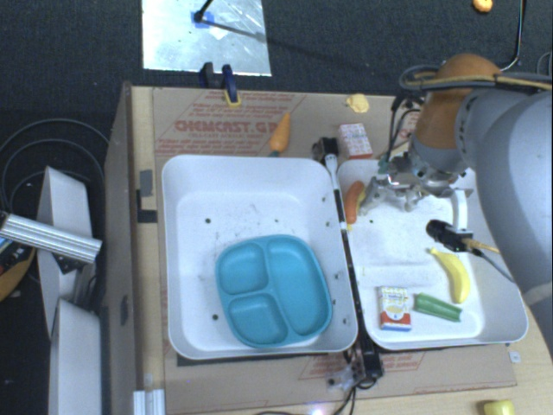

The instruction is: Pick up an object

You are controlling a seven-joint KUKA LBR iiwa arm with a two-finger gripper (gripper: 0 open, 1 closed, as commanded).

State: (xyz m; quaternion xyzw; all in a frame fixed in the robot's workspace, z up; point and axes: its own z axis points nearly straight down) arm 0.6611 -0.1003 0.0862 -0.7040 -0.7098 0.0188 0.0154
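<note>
Grey arm (510, 171) over right bin (384, 253), banana (455, 275), cardboard (225, 115) printed CHEMCAST

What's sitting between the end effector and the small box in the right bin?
Nothing: in the camera view, bare floor of the right bin runs from the end effector to the box.

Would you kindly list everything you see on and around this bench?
Shallow white bins: two, white, side by side.
Blue divided plate: one, blue, left bin.
Orange toy carrot: one, orange, right bin, by left wall.
Yellow toy banana: one, yellow, right bin.
Green oblong toy: one, green, right bin, near edge.
Small cardboard box: one, red and white, beside green toy.
Second orange toy carrot: one, orange, cardboard behind left bin.
Orange ball: one, orange, floor, far right.
Silver foil sheet: one, silver, floor behind bench.
Grey robot arm and its gripper: one, grey, over right bin.
</note>
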